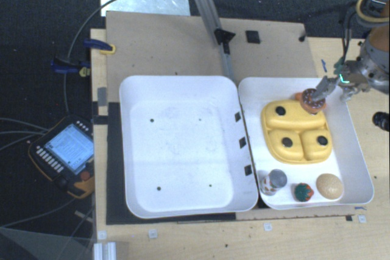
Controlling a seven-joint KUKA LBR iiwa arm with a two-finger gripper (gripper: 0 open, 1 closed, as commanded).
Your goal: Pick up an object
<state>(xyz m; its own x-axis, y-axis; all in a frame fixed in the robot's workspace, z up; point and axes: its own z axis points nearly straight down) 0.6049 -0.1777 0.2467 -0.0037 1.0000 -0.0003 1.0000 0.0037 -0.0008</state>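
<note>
1. Camera view: the hand [321,89] is reaching into the right bin [359,161], its tip at a small brown object [311,100] on the yellow tray's [297,131] far edge.
2. Its opening cannot be told; no grasp is showing.
3. The approach step seems to be in hand; next, closing and lifting.

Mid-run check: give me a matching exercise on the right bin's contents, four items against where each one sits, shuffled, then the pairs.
Items:
1. large yellow moulded plastic piece with three dark spots
2. beige egg-shaped object
3. small green and red round object
4. small grey and white object

Places:
A. near edge, closest to the divide between the bins
B. near right corner
C. middle of the bin
D. near edge, between two other small items

Pairs: 1-C, 2-B, 3-D, 4-A
</note>
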